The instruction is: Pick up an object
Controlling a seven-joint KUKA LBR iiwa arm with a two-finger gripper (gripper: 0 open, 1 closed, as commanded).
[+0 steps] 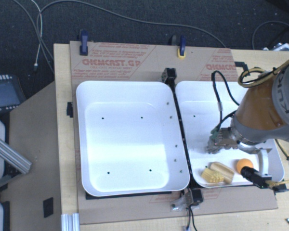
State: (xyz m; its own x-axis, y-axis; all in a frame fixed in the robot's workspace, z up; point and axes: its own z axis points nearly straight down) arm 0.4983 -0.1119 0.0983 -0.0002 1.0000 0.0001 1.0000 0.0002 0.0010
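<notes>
Two bins sit side by side on the bench [62, 129], touching along their inner edges. In the right bin [197, 100], a block-shaped object [217, 172] and a ball [243, 165] lie near its front edge, the ball just right of the block. The gripper [216, 142] hangs behind them.
</notes>
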